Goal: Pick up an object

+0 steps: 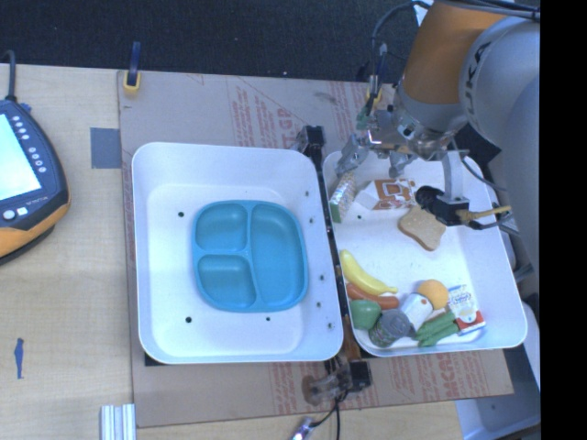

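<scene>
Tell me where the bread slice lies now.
In the camera view, the bread slice lies in the right-hand bin, up and right of the banana.

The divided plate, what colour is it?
Light blue; the divided plate shows clearly in the camera view.

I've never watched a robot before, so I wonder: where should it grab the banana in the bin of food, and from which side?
Across its middle, coming straight down from above. The banana lies flat, long and thin, so the tool would probably close best over its narrow width. Its lower end is crowded by other food, while the middle looks freer.
</scene>
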Tool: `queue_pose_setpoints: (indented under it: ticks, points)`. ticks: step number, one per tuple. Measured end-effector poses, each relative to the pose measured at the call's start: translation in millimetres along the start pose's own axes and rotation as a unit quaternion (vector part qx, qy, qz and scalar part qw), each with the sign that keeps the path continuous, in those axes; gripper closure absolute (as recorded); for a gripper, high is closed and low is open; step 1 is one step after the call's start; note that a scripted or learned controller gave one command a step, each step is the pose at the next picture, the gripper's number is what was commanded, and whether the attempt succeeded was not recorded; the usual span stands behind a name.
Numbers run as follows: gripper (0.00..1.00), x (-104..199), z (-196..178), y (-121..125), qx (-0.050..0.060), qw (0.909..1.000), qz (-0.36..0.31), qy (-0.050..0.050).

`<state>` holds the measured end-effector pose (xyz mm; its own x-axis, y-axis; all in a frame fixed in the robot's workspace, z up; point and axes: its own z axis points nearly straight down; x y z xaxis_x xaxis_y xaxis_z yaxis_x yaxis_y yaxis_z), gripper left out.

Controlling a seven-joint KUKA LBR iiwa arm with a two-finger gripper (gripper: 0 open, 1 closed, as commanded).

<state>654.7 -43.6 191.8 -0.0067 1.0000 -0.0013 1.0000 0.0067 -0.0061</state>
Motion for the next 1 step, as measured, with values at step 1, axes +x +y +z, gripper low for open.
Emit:
queue_pose_setpoints:
  ticks: [1]
  points:
    - [1.00, -0.9, -10.4, -0.1, 0.001, 1.0000, -0.001, 0.000]
